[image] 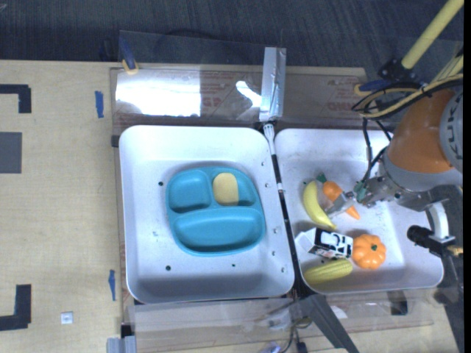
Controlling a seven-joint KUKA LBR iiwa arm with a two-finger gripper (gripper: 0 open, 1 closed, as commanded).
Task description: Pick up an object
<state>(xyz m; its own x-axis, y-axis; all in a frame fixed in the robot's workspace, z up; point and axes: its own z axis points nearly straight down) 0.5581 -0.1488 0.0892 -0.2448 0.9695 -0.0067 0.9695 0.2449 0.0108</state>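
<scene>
From the camera above the bench, the pincer (352, 201) is low in the right bin (423, 271), reaching in from the right, with its tips among a tight knot of toy food. Whether it is open, closed or gripping anything cannot be told: the tips are small and blur into the pieces around them.

The likeliest thing to be picked is the carrot (335, 193), which lies right at the tips, just to their left. The banana (315, 204) curves just beyond it, further left and touching or nearly touching it. Below the pincer sit the black-and-white block (331, 243), the pumpkin (369, 251) beside it, and the yellow-green pod (328, 271) lowest of all.

The risk is crowding. With carrot and banana pressed together, a closing grip could catch an edge of both, or nudge the carrot aside and close on nothing. A smooth, tapered carrot could also slide out as the arm lifts.

Far to the left, in the other bin (140, 219), a blue tray (213, 226) holds a yellow piece (226, 188), well apart from the pincer.

Hard to read: where the carrot ends and the tips begin, and a small orange bit by the tips that may be part of the carrot or a separate piece. The arm's wrist is cut off at the right.
</scene>
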